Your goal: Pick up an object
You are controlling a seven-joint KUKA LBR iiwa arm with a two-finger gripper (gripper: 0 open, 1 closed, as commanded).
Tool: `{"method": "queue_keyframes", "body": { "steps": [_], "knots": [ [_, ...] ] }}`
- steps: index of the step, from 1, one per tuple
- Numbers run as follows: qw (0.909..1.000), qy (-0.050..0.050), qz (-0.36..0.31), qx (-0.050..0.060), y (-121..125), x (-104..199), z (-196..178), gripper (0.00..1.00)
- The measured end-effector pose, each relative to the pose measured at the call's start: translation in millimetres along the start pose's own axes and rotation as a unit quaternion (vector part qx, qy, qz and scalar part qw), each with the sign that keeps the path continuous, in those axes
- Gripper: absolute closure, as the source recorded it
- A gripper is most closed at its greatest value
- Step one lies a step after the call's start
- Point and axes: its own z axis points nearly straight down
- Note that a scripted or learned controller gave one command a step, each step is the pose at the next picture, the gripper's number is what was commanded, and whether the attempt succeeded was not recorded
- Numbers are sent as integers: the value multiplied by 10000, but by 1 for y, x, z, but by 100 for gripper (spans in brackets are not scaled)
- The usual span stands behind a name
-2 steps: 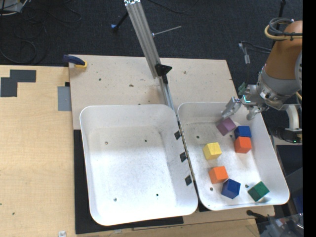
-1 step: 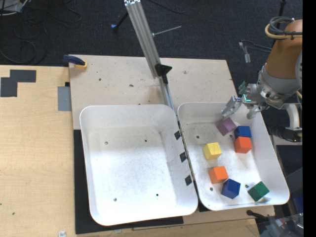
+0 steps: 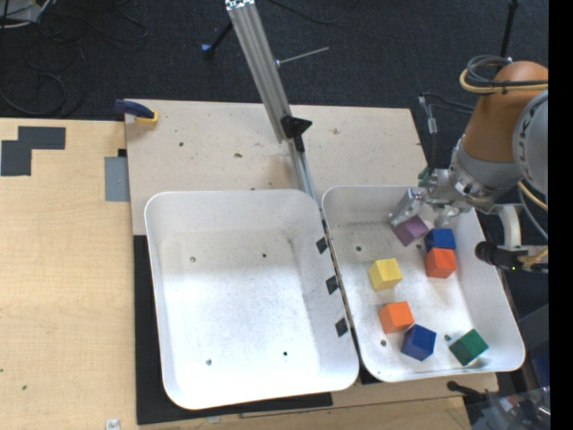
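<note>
My gripper (image 3: 414,210) hangs over the far part of the right bin (image 3: 506,316), at the end of the grey arm with the orange band. A purple cube (image 3: 411,231) sits tilted right at the gripper's tip, touching it or just under it. I cannot tell whether the cube is gripped or resting on the bin floor. A blue cube (image 3: 440,238) and a red-orange cube (image 3: 440,263) lie just right of the purple one.
Further cubes lie in the right bin: yellow (image 3: 385,273), orange (image 3: 396,315), dark blue (image 3: 418,341) and green (image 3: 468,346) near the front rim. The left bin (image 3: 170,240) adjoins it. A slanted aluminium bar (image 3: 265,70) rises behind the bins.
</note>
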Motion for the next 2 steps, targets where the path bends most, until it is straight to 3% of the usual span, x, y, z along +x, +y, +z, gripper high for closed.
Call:
{"method": "queue_keyframes", "body": {
  "steps": [1, 2],
  "knots": [
    [9999, -34, 9, -108, 7, 2, 36, 0],
    [10000, -9, -7, -28, 8, 2, 65, 0]
  ]
}}
